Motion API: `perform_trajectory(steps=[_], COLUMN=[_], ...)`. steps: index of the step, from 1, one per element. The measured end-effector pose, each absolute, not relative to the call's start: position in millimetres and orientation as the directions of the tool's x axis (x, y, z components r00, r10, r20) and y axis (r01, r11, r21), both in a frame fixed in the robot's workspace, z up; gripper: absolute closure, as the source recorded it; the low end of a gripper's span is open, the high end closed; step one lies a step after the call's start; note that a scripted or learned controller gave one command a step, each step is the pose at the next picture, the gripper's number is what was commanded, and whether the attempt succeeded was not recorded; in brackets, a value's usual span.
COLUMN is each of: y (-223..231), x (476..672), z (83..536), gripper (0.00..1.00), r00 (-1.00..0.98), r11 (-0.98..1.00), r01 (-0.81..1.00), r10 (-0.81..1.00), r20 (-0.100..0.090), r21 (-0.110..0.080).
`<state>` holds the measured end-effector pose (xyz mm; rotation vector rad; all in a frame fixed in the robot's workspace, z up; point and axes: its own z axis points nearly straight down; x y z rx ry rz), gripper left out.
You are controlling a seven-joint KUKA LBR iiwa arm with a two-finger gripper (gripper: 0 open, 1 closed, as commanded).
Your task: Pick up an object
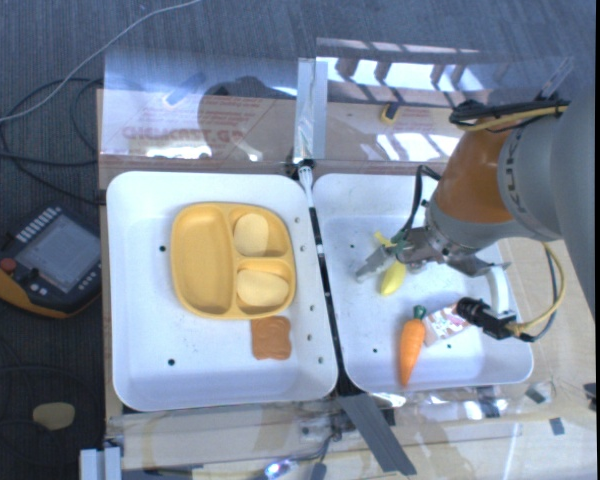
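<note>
In the right bin (355, 353), my gripper (388, 260) reaches in from the right and hangs low at a small yellow fruit-like object (392, 280). It sits right against the object's upper side, and the arm's wrist covers whatever lies behind. An orange carrot (410, 349) lies toward the bin's front. A small white and pink packet (444, 323) rests just right of the carrot's top.
The left bin (140, 358) holds a yellow divided tray (202, 263) with two pale round pieces in its right compartments. A brown flat piece (271, 339) lies in front of the tray. Black cable (500, 323) trails from the arm over the right bin's right side.
</note>
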<state>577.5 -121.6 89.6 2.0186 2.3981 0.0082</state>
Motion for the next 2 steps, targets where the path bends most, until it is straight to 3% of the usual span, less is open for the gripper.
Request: perform_trajectory(steps=[1,2], y=[-121,-34], x=[579.0,581.5], z=[100,183], gripper=[1.0,1.0], r00=[-0.171,-0.161], r11=[0.171,0.161], r01=[0.985,0.987], r10=[0.985,0.987], r20=[-0.001,0.0], r21=[0.013,-0.002])
